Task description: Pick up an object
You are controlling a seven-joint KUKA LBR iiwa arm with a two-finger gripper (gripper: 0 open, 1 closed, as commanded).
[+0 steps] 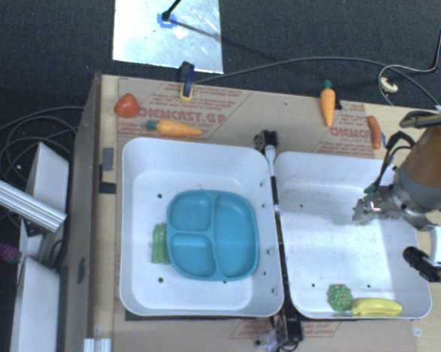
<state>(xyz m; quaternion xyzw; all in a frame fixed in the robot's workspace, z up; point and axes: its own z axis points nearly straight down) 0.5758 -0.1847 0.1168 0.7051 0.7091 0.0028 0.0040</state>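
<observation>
the arm (432,167) comes in from the right, grey with its orange band showing above the wrist, and the gripper (366,209) sits low over the upper part of the right bin (311,178), pointing toward the bin's middle. nothing shows between its tips; how far it is open cannot be told from this angle — the metal end is too small and blurred. the things to pick in that bin lie well apart from the gripper, down at the near edge: a green broccoli piece (339,297) and a yellow banana (378,307) just beside it on the right, touching or nearly so. the left bin (142,166) holds a blue divided plate (212,234), lying flat near its centre, with a green vegetable (159,243) tucked against the plate's left edge. outside the bins, on the cardboard (210,107) at the far side, rest a tomato (127,105), a carrot (175,128) lying sideways, a second carrot (328,104) upright in the view, and an orange sausage-like piece (374,132) — all apart from the arm. a clamp (186,79) grips the cardboard's far edge.
</observation>
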